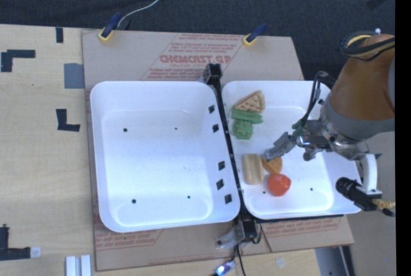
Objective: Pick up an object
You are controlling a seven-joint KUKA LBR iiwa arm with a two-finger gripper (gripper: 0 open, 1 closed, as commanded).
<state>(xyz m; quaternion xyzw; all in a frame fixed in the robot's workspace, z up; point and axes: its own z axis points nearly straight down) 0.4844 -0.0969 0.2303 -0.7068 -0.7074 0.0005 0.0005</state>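
Observation:
The right bin (314, 201) holds several toy foods. A tan triangular sandwich (250, 102) lies near its far left, with a green broccoli piece (243, 124) just in front of it. Closer to me sit a beige bread piece (252, 169), an orange wedge (275, 165) and a red tomato (278, 185). My gripper (279, 147) reaches in from the right, low over the bin, its tip just above the orange wedge and right of the bread. I see nothing held in it.
The left bin (154, 159) lies beside the right one, parted from it by a black divider strip (221, 140). Both rest on a cardboard sheet (186, 53) clamped at the back. A cable (144, 5) runs behind.

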